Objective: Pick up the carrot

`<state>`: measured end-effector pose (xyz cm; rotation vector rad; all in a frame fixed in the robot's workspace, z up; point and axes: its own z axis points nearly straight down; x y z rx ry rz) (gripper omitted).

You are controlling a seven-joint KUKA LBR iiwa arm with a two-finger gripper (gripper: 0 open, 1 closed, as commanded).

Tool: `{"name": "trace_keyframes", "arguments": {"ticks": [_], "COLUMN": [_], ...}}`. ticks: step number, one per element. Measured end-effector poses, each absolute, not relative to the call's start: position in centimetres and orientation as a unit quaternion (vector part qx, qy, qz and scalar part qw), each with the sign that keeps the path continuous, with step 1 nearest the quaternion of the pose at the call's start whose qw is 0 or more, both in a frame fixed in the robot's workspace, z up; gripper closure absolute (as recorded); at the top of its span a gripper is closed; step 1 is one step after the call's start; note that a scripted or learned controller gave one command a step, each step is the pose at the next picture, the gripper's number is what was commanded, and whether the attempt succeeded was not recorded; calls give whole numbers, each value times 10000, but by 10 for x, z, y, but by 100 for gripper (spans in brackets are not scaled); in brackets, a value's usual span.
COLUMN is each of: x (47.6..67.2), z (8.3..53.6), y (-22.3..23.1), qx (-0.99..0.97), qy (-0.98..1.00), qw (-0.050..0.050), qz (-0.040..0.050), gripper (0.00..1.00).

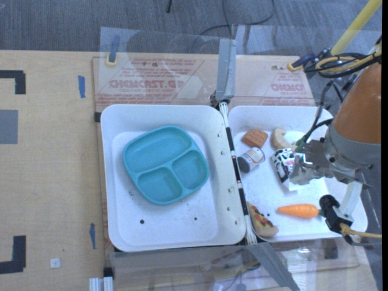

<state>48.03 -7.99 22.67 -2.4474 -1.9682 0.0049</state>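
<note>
Carrot (298, 210): you'll find it lying flat in the right bin (267, 190), toward the near edge. Its orange body runs left to right, with the narrower end pointing left. Nothing touches it; bare white floor shows all round it.

Gripper (301, 167): it hangs over the right bin, farther from the near edge than the carrot and apart from it. You cannot tell from this view whether it is open or closed – the wrist hardware hides that. The carrot is plainly not in its grasp.

Arm (362, 102): it reaches in from the right, and its orange band sits over the right bin's far right corner.

Black-and-white toy (281, 162): a cow-patterned piece just beside the gripper on its left. You cannot tell whether the two touch.

Waffle piece (255, 139): brown and gridded, lying in the far part of the right bin.

Pale piece (279, 139): a cream-coloured lump just right of the waffle piece.

Small can (250, 159): grey and white, tipped on its side near the right bin's left wall.

Pizza-like slice (262, 221): tucked into the near left corner of the right bin, well left of the carrot.

Left bin (121, 223): it holds one thing – a teal plate (165, 163) with three compartments, sitting at a slant near the middle.
</note>
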Motion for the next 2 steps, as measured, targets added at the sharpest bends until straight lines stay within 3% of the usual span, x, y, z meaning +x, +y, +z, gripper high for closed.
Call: {"name": "trace_keyframes", "arguments": {"ticks": [2], "x": [479], "z": [185], "y": [-101], "qx": [-9422], "qy": [-3351], "qw": [22], "qz": [36], "gripper": [100]}}
